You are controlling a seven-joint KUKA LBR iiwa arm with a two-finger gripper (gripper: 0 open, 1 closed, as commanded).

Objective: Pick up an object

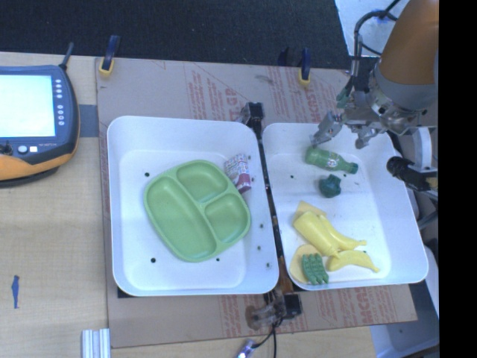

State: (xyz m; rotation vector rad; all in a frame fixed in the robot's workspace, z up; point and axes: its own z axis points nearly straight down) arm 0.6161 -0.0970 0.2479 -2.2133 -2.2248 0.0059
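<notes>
Bottle [330, 159], small, green and lying on its side just below the spread, empty pincer [344, 131] in the right bin [399, 222], looks light, rigid and slick, best pinched across its round body.

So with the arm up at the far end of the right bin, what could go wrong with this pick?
The tool hangs above the green bottle, which lies on its side; a round body like that could roll or slip out of a pinch. The small dark green piece sits close beside the bottle, so a descent slightly off could nudge it or catch both. The bottle is also near the right bin's far wall, leaving little room.
</notes>
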